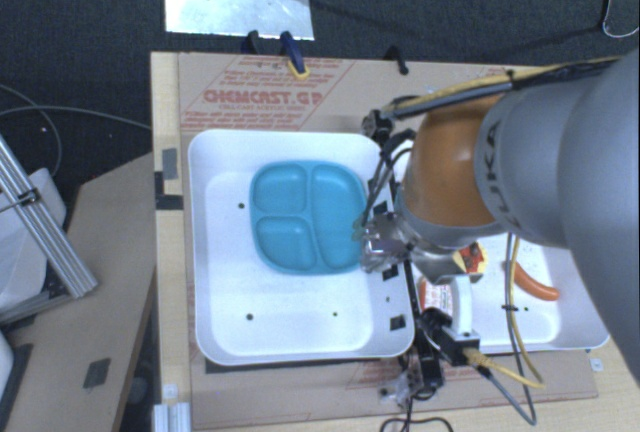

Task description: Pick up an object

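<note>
Arm (pixel 520 160) reaches in over the divide between the two bins, its orange band and grey body hiding the wrist. Gripper (pixel 368 242) sits low at the right edge of the left bin (pixel 225 320); jaw state cannot be told, the arm body covers it. Blue sectioned plate (pixel 305 217) lies flat in the left bin, its right rim just beside or touching the gripper, remainder extending leftward from it. In the right bin (pixel 560 325), on the far side of the gripper, an orange object (pixel 538 286) lies partly hidden behind the arm.
</note>
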`<state>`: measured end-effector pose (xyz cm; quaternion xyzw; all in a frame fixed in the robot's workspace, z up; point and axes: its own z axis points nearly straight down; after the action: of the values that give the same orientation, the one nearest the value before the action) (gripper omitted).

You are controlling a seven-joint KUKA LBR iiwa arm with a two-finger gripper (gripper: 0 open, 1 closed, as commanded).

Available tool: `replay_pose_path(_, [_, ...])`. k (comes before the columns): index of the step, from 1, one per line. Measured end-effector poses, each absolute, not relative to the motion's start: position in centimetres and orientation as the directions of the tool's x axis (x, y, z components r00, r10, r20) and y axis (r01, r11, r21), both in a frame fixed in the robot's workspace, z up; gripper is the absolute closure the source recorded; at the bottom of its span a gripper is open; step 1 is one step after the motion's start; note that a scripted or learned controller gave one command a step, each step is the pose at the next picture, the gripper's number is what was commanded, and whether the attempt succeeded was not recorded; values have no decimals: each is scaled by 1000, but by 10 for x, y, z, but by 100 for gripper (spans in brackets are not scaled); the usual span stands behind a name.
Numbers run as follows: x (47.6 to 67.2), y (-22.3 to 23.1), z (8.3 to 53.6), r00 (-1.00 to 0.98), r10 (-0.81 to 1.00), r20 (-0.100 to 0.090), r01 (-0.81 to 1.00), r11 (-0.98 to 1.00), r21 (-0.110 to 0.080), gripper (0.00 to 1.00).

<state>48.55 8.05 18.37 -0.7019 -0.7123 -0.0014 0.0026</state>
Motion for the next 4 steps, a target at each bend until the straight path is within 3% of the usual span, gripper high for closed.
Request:
replay_pose_path(1, [490,113,137,-7,1000,1,1000,7,-5,100])
replay_pose_path(2, [543,115,86,-3,1000,-2,1000,3,9,100])
replay_pose_path(3, [544,116,99,-3,1000,1,1000,3,13,100])
replay_pose_path(4, [493,126,90,3,1000,0,1000,-3,29,100])
